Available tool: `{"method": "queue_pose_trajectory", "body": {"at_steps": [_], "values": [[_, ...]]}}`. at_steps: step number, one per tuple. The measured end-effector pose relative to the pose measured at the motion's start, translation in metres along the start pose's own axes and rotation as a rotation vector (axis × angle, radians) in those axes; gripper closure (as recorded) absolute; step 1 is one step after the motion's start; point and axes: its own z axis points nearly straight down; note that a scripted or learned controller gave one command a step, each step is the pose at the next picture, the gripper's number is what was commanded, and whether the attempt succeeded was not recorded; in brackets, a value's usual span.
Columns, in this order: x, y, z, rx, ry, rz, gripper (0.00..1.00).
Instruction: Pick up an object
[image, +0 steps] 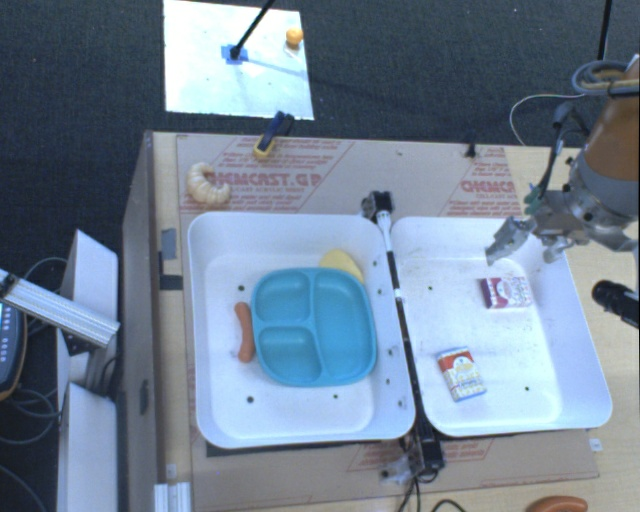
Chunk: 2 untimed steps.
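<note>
In the right bin (560, 400) lie a red and white packet (505, 292) at the upper right and a small red and white carton (461, 374) lower down. My gripper (528, 245) hangs over the bin's far right corner, just above the packet. Its two fingers are spread apart, open, with nothing between them. The left bin (225, 400) holds a blue divided plate (313, 327), an orange sausage (244, 331) at the plate's left, and a yellow piece (342, 263) at the plate's far edge.
The grey and orange arm (610, 160) comes in from the upper right. A pale ridged pastry shape (208, 182) and a yellow and black tool (271, 135) lie on the cardboard behind the left bin. A black clip (378, 205) sits where the bins meet.
</note>
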Motion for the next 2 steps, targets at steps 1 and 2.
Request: {"method": "queue_pose_trajectory", "body": {"at_steps": [1, 2], "values": [[0.028, -0.030, 0.150, 0.003, 0.001, 0.002, 0.00], [0.030, -0.064, 0.197, 0.001, 0.001, 0.002, 0.00]]}}
